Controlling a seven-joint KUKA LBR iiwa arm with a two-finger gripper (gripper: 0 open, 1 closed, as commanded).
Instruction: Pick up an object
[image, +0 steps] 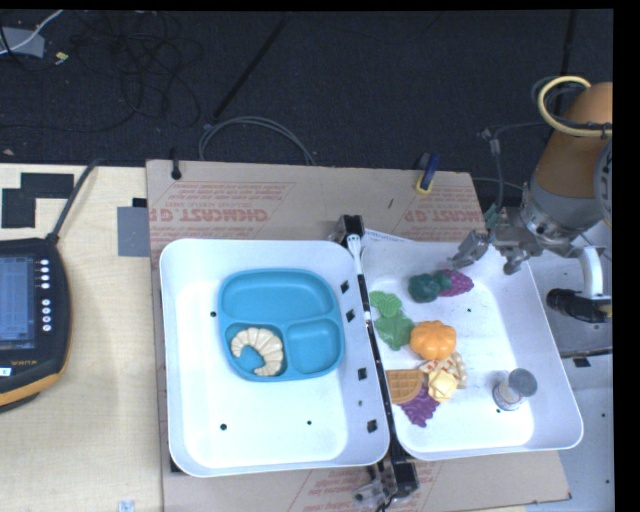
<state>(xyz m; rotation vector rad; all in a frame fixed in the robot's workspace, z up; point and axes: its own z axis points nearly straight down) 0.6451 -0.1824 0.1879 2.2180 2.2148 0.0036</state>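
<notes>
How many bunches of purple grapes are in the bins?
2. One grape bunch lies at the far side of the right bin, beside a dark green item. The other bunch lies near the front, next to the waffle. More could be hidden under the pile.

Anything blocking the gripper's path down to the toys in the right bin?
Nothing visible does. The gripper hangs over the upper right corner of the right white bin, and the nearest items, a dark green toy and purple grape cluster, lie exposed down and to its left.
</notes>
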